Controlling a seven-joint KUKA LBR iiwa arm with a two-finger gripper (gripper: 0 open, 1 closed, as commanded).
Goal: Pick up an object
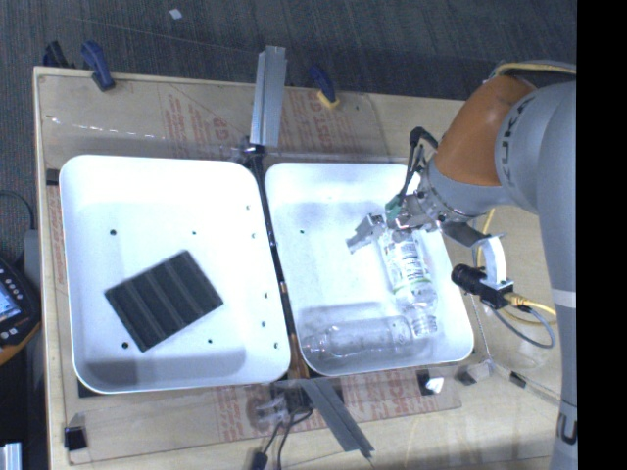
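Dark carpet lies behind your bench (147,106), a pale board with blue clamps (96,67) on its far edge and two white bins side by side on top. Your left bin (88,194) holds one thing, a flat black ribbed pad (164,299) lying slantwise toward the near left, with bare floor on every side of it and a wide margin to the far wall.

Your right bin (304,213) is more crowded along two edges. A clear bottle (358,339) lies on its side against the near wall, running left to right. A second bottle (409,272), labelled, lies along the right wall with its cap end near the first one's right end; you cannot tell whether they touch. The far left part of that bin's floor is open.

Your arm (509,145) comes in over the right rim, and the gripper (377,228) sits low at the far end of the labelled bottle, close to the right wall. Its grey fingers (364,233) point left over the bin floor. You cannot tell how far they are spread, and nothing shows clearly between them. A black fitting (480,282) and cable hang just outside the right rim.
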